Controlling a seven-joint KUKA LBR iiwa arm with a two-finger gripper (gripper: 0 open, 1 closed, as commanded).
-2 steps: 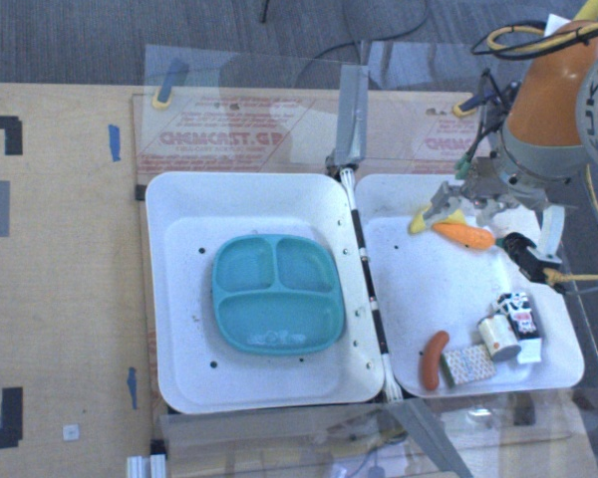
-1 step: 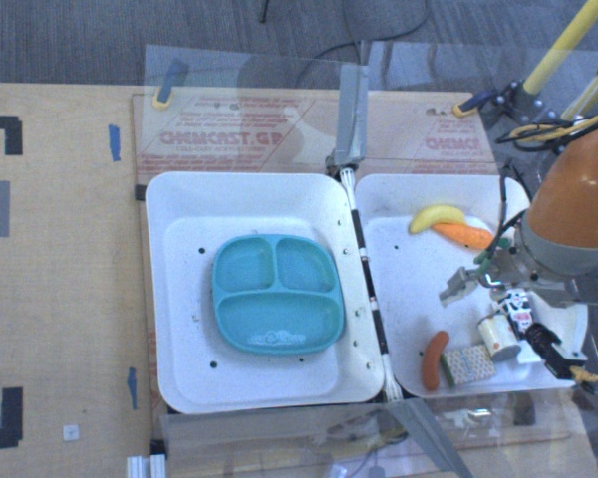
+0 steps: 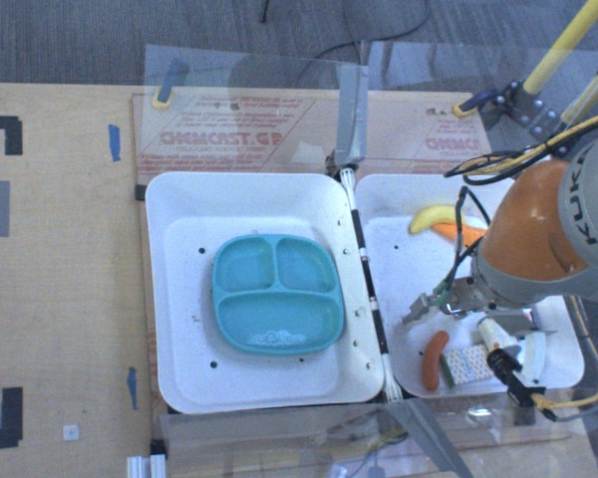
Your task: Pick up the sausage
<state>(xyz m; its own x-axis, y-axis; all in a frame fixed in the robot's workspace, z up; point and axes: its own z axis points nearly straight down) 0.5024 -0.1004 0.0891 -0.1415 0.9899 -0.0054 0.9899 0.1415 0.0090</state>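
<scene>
The sausage (image 3: pixel 434 358), reddish-brown and short, lies nearly upright along the front edge of the right bin (image 3: pixel 399 257). My gripper (image 3: pixel 441 305) hangs over the middle of that bin, just behind the sausage and a little to its right, with a small gap between them. Nothing shows in its grasp. The arm's orange band and grey wrist cover the right part of the bin.
A small speckled box (image 3: pixel 465 364) lies right beside the sausage. A yellow banana (image 3: pixel 431 217) and an orange carrot-like piece (image 3: pixel 456 232) rest at the back of the right bin. The left bin (image 3: pixel 179 267) bears a teal divided plate (image 3: pixel 277 293).
</scene>
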